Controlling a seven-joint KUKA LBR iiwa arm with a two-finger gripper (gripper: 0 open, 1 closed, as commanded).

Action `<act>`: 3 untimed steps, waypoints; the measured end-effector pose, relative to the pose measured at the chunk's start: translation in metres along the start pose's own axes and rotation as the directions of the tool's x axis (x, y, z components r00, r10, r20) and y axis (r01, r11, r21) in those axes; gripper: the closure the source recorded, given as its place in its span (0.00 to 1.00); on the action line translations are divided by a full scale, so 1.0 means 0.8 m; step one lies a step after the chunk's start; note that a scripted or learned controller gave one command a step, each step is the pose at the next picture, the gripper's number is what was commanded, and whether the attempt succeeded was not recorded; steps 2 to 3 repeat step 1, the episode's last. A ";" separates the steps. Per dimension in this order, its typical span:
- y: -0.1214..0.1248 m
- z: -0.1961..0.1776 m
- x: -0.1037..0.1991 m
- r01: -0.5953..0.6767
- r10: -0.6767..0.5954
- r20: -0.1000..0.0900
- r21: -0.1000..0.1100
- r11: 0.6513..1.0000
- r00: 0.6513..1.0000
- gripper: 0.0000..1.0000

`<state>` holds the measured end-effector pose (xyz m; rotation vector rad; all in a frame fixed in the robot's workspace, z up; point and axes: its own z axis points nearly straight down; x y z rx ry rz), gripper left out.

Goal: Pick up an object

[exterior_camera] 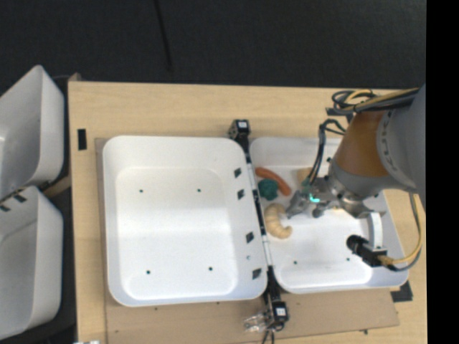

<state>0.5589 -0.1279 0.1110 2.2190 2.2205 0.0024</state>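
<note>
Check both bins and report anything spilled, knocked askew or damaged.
Nothing stands out. The left bin and right bin sit side by side, square on the bench. An orange sausage-shaped piece, a teal object and a cream curved piece lie clustered inside the right bin near the divide, with the hand beside them.

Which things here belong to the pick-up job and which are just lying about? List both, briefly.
Part of the job:
- gripper, low in the right bin
- beige curved piece, just beside the gripper
- teal object
- orange sausage-shaped piece

Lying about:
- left bin
- black clips at the bins' joint
- wooden bench
</note>
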 end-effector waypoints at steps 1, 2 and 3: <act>0.001 -0.013 -0.002 0.000 0.000 0.001 -0.002 1.000 1.000 1.00; 0.001 -0.013 -0.002 0.000 0.000 0.001 -0.002 1.000 1.000 1.00; 0.001 -0.013 -0.002 0.000 0.000 0.001 -0.002 1.000 1.000 1.00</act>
